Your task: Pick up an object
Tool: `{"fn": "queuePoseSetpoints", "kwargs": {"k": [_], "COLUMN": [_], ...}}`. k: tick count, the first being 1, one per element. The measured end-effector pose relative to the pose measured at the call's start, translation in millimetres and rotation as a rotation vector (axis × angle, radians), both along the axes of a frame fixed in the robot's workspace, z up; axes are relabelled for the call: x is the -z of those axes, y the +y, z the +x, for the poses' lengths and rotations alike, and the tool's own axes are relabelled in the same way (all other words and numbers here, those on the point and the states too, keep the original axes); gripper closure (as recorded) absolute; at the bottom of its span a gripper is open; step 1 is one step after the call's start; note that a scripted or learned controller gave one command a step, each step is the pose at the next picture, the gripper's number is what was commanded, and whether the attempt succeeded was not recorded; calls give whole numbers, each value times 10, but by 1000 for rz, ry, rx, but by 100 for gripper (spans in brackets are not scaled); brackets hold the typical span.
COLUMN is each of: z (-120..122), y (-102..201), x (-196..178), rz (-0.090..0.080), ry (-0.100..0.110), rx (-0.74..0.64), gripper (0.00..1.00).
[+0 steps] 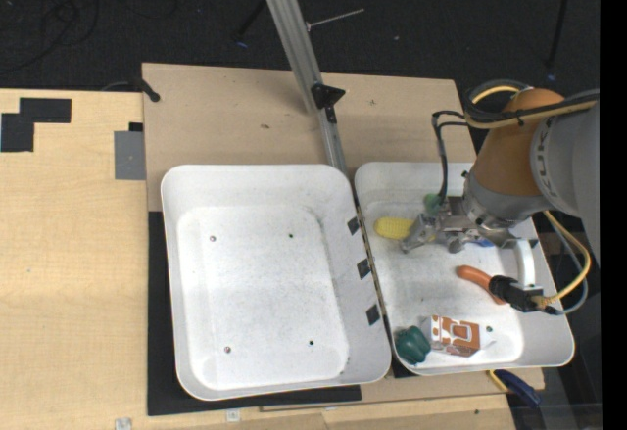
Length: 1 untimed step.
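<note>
1. Dark carpet with loose cables lies behind a tan board bench (245, 115) that bears 2 shallow white plastic bins; a slanted aluminium rail (294, 46) runs down to the gap between them.
2. Taking the right-hand white bin (392, 185) as landmark: the left-hand white bin (196, 193) sits just beside it, smooth and speckled, with small holes in its floor.
3. Inside the right-hand bin, a small rounded yellow object (393, 227) lies near its left wall, upper half.
4. The metal two-finger gripper (419, 234) hangs low in that bin, just right of the yellow object, nearly touching it; whether its fingers are apart or together I cannot tell.
5. Judged from this, the yellow object is the likeliest target: it lies directly left of the gripper, its long axis roughly across the bin.
6. An orange-handled tool (480, 276) lies toward the bin's right side; a dark green rounded lump (412, 344) and a brown-and-white printed packet (457, 334) rest at its near edge.
</note>
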<state>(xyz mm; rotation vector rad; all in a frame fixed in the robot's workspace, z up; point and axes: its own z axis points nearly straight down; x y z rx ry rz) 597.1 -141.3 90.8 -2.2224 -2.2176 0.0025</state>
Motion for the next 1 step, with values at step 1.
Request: {"fn": "queuePoseSetpoints", "kwargs": {"k": [1], "z": [-2], "y": [-10], "x": [-106], "rz": [1], "ry": [0], "rx": [5], "gripper": [100]}}
